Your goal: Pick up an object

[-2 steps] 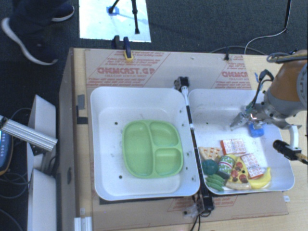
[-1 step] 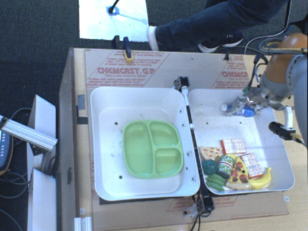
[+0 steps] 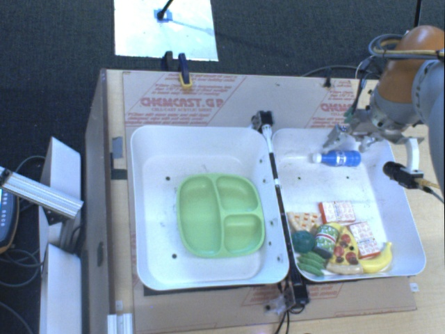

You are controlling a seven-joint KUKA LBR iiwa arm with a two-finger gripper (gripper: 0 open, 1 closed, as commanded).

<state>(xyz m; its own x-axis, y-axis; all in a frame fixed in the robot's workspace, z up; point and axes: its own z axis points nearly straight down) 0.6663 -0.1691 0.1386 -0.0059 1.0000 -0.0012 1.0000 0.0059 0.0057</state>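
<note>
The gripper (image 3: 345, 136) hangs over the right bin (image 3: 403, 207) at about its twelve o'clock rim; whether its jaws are spread or closed I cannot tell from this angle. Nothing is seen between them. Just below, at its six o'clock, a small blue bottle (image 3: 338, 159) lies on its side on the bin floor, near but apparently apart. Toward five o'clock the toy foods, with a banana (image 3: 379, 258) among them, sit clustered. The left bin (image 3: 153, 186) carries a green divided plate (image 3: 221, 215). The pick looks not yet made: nothing is lifted
</note>
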